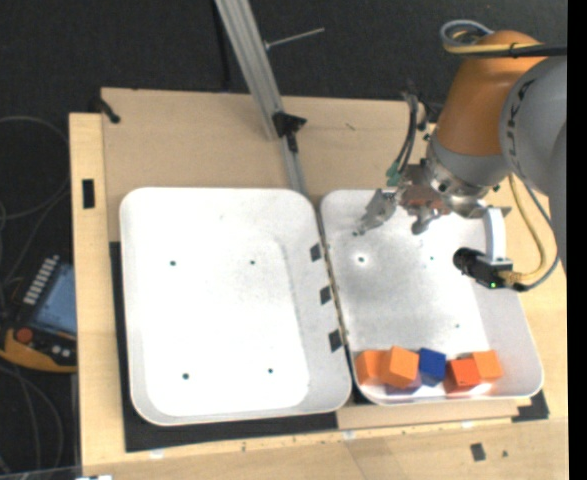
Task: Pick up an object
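blocks (428, 366) well apart from fingers (375, 211)

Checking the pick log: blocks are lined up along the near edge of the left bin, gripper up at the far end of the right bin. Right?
Not quite. The camera view shows the blocks along the near edge of the right bin, not the left bin. The gripper is at the far end of the right bin, as you said.

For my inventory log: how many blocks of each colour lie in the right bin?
Orange blocks: 4
Blue block: 1
Total: 5, all along the near edge of the right bin.
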### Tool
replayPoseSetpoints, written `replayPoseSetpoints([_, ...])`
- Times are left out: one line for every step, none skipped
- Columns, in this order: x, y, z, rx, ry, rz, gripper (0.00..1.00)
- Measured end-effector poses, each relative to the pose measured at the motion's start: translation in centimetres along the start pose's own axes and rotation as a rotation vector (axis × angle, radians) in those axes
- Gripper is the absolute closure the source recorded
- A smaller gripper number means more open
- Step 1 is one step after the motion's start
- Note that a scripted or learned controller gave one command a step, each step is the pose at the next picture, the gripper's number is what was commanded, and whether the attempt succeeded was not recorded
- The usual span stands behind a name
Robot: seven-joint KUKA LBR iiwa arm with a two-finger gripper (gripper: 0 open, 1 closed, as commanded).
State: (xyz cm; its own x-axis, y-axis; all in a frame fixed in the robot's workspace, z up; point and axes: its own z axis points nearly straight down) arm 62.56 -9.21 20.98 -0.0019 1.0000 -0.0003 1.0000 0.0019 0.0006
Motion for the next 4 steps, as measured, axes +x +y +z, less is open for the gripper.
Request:
replayPoseSetpoints([-1.7, 1.6, -7.3, -0.009, -0.003, 0.0, 0.0])
replayPoseSetpoints([-1.7, 1.5, -6.8, 0.0, -0.002, -0.001, 0.0])
replayPoseSetpoints([0.2, 3.1, 2.8, 0.006, 0.0, -0.002, 0.0])
replayPoseSetpoints([4.4, 1.4, -3.9, -0.006, 0.0, -0.005, 0.0])
